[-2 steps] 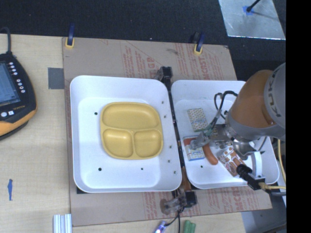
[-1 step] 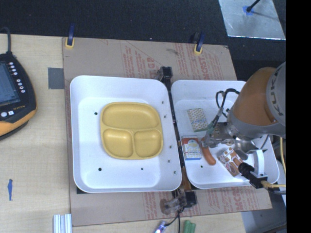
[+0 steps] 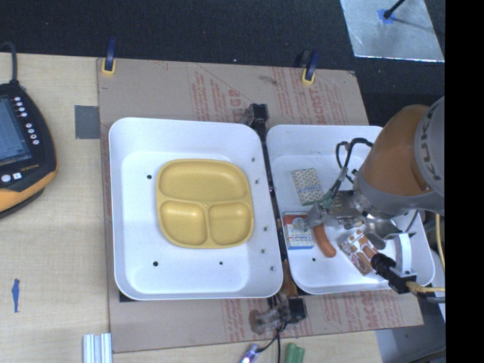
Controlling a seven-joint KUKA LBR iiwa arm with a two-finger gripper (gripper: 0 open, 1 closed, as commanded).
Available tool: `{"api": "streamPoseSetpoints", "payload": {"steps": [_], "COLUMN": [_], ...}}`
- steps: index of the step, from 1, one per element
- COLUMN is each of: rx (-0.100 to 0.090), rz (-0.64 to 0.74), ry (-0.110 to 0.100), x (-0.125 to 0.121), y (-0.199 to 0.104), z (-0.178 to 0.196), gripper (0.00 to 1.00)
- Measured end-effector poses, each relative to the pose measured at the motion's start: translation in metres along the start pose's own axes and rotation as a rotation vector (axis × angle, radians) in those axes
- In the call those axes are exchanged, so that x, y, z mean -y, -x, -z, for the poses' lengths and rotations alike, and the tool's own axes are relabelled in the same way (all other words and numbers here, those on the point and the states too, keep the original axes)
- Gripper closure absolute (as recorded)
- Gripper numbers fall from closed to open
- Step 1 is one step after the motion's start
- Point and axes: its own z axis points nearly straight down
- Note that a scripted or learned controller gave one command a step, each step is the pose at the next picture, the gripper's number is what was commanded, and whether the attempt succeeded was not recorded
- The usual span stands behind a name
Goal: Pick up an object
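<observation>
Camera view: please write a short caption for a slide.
Arm over right bin of small objects; yellow tray in left bin.

2 bins [image 3: 189, 134]; 1 tray [image 3: 204, 203]

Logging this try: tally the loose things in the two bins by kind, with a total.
Yellow tray: 1
Speckled packet: 1
Red and white box: 1
Orange sausage: 1
Brown wrapper: 1
Total: 5, though the arm may hide more.

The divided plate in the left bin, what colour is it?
Yellow: the divided plate shows plainly in the camera view.
</observation>
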Motion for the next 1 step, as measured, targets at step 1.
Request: {"api": "streamPoseSetpoints", "payload": {"steps": [1], "rx": [0.000], "rz": [0.001], "ry": [0.001], "x": [-0.0008], "y": [0.0008], "z": [0.0102], "gripper": [1.00]}}
